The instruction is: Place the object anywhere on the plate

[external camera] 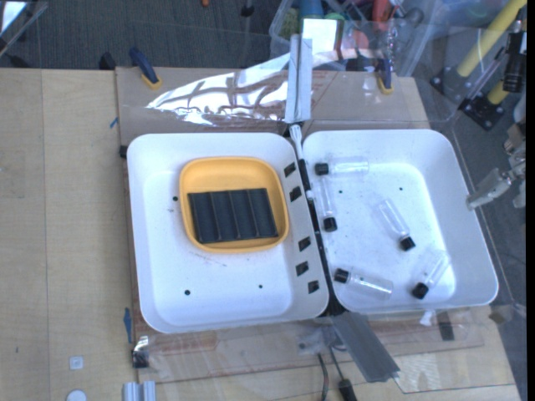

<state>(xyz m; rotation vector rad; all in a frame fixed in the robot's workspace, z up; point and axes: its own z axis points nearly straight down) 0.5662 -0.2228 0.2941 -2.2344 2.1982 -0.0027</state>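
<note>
A yellow plate point(197, 179) lies in the left white bin point(159, 257), with a dark ridged slab point(232, 214) on it. Several clear vials with black caps are scattered in the right bin point(468, 249): one near the back point(346, 168), one by the divider point(323, 202), one in the middle point(391, 220), one at the front point(368, 284) and one at the front right corner point(431, 271). My gripper point(491, 192) shows as a grey piece past the right bin's right rim, away from every vial and holding nothing that I can see.
Black clips point(303, 244) run along the divider between the bins. Crumpled foil point(226, 98) and an upright metal strip point(298, 78) sit behind the bins. A clear box of toys point(368, 11) stands at the back right.
</note>
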